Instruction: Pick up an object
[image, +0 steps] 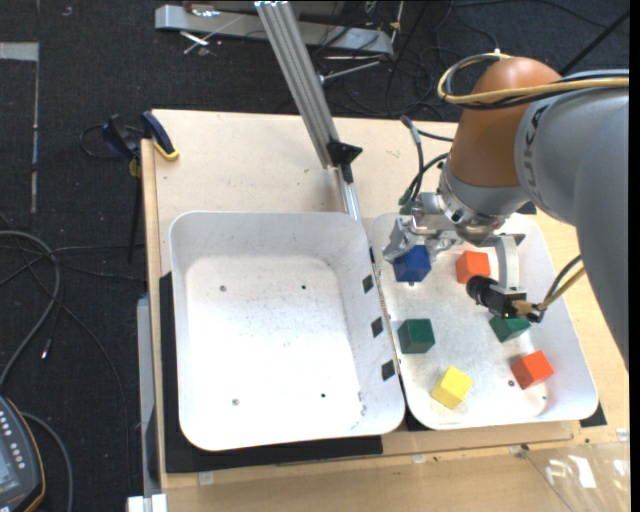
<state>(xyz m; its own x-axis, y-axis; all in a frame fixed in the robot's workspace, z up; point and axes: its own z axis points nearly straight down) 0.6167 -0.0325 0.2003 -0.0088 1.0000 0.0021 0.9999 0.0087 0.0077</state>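
Over the right bin (560, 400), the tool (412, 243) hangs just above a blue block (411, 265), its metal fingers (398, 238) touching or nearly touching the block's top; whether they pinch it I cannot tell. That block is small, cube-like, tilted, near the bin's left wall. From the right, the grey arm (570, 140) bends down through its orange band (495, 120).

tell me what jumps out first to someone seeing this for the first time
The big grey arm with its orange band fills the upper right, its pincer down in the right bin right at a blue block. Bright blocks dot that bin: orange block, green cube, yellow cube. The left bin is a wide white tray.
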